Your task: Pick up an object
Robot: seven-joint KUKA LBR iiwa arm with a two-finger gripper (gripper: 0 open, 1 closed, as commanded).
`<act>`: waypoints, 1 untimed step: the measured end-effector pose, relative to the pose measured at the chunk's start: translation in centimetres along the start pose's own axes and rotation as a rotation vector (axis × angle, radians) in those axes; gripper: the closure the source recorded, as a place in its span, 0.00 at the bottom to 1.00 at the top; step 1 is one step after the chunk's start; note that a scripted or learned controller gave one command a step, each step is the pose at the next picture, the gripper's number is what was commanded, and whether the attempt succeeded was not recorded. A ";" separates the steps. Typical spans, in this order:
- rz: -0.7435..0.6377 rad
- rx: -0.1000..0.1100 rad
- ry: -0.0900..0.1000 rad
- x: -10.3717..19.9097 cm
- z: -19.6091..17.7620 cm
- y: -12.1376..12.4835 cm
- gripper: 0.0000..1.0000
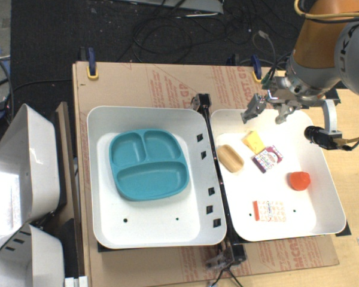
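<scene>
My gripper (266,111) hangs above the far edge of the right bin (323,220), its two fingers spread apart with nothing between them, open. Just below it in the bin lie a yellow block (253,142), a tan oblong bread-like piece (230,158) and a purple and white packet (267,158). Further right sits a red-orange round object (299,180). A flat white card with red print (268,210) rests nearer the front.
The left bin (102,220) holds a teal divided plate (148,163). A black divider with clips (212,172) runs between the bins. Two white tubs (21,166) stand off the bench at left. Cables hang beside the arm at right.
</scene>
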State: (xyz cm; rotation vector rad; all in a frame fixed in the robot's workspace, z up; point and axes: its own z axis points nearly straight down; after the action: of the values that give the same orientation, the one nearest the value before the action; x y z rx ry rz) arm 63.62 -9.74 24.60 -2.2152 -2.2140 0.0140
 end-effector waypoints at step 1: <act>-0.002 -0.013 -0.001 0.0 -0.8 0.2 0.00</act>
State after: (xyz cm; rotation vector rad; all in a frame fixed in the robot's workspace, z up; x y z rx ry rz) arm 63.85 -9.73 25.37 -2.2203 -2.2231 0.0012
